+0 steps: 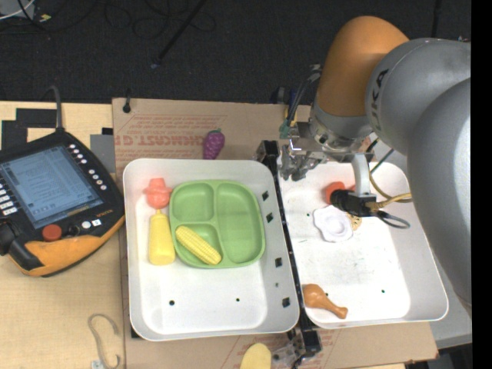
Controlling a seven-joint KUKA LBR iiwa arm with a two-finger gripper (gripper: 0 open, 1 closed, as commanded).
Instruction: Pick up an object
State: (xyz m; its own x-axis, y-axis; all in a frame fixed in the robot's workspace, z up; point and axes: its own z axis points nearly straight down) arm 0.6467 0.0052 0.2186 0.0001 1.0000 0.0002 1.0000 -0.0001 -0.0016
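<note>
Two white bins sit side by side on a cardboard-topped bench. Left bin point(200, 306) holds a green plate point(231, 221) with corn point(198, 245) on it, a yellow bottle point(160, 239) and a pink toy point(157, 193) beside it. Right bin point(384, 283) holds a fried egg point(332, 224), a red piece point(336, 191) and a drumstick point(324, 300). The gripper point(296, 164) hangs over the right bin's far left corner; whether it is apart or together cannot be told.

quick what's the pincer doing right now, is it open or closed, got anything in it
Pincer: hanging over the top left corner of the right bin, nothing seen in it; open or closed cannot be told from this view.
</note>
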